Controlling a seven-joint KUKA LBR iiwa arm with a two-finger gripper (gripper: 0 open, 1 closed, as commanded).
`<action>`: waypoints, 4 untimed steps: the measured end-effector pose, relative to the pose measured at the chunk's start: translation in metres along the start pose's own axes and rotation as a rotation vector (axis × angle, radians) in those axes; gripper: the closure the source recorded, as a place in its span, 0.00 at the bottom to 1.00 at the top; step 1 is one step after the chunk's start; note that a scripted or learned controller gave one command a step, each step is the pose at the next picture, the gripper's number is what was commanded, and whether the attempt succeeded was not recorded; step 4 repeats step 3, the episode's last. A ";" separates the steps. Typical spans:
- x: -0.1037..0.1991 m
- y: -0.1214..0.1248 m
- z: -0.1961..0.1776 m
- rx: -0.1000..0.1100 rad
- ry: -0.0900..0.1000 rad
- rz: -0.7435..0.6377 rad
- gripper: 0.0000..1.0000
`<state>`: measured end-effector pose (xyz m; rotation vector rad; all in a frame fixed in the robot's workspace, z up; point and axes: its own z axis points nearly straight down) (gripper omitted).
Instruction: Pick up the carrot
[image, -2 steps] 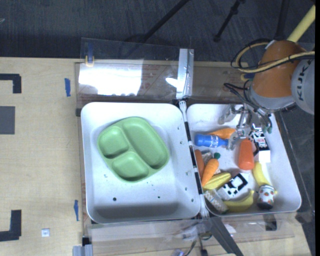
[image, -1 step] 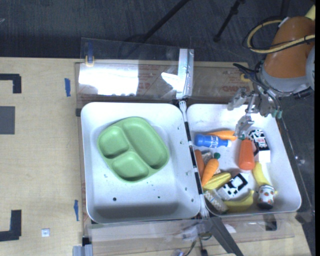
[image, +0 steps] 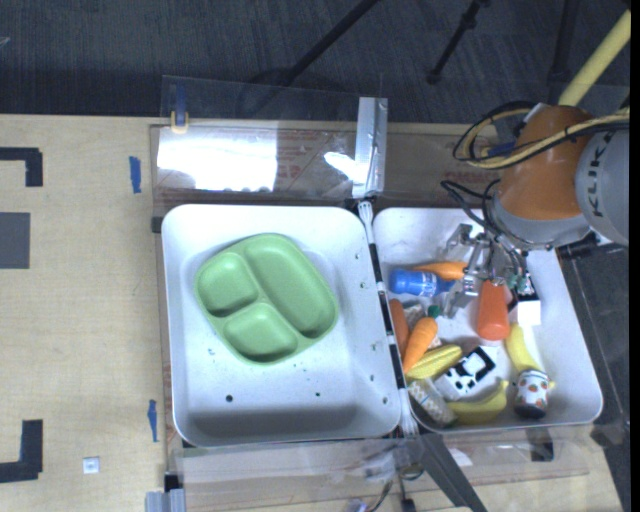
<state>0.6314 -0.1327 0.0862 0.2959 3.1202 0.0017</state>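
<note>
Nearest us, a yellow plastic banana (image: 478, 404) lies along the right white bin's (image: 575, 330) front wall. Just behind it, the small orange toy carrot (image: 421, 343) with a green tip rests tilted, left of centre. We judge it light, rigid, smooth; best pinched mid-body. The gripper (image: 478, 275) hovers near, up-right; whether it is released or clenched, we cannot tell.
</note>
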 end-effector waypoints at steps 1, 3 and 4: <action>-0.024 -0.038 -0.037 0.001 -0.001 0.219 0.00; -0.019 0.011 0.000 0.002 0.005 0.124 0.00; -0.019 0.011 0.000 0.002 0.005 0.124 0.00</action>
